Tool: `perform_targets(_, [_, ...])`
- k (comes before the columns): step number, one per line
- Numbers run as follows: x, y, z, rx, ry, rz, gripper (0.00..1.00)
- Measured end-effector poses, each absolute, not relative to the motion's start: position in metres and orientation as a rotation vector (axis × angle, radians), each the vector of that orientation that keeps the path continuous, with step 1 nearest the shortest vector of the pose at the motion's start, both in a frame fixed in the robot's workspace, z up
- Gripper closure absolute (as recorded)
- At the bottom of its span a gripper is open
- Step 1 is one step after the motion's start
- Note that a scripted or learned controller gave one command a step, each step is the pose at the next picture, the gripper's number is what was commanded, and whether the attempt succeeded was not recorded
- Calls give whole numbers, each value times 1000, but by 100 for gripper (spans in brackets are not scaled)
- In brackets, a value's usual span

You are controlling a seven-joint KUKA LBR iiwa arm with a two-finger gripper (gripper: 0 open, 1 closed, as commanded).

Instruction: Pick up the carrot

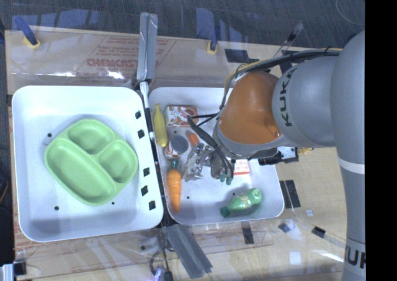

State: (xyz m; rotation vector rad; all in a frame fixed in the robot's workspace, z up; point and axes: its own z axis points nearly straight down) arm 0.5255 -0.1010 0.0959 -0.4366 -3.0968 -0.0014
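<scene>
The orange carrot [174, 189] lies lengthwise on the floor of the right bin [273, 194], close to its left wall and near the front. My gripper [206, 168] hangs over the middle of that bin, to the right of the carrot and a little behind it, apart from it. The arm's orange band and grey wrist cover the bin's back right part.
A green bottle [242, 203] lies at the right bin's front right. A yellow banana-like piece [159, 126], a small printed box [180, 115] and a grey round piece [178, 144] sit at its back left. The left bin [31, 211] holds a green divided plate [90, 160].
</scene>
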Motion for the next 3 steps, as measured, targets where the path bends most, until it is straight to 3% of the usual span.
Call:
perform_targets(1, [495, -96, 88, -393, -3108, -1, 100])
perform_targets(2, [484, -108, 88, -504, -3091, -2, 100])
perform_targets(3, [478, -35, 219, -852, -3019, 2, 100])
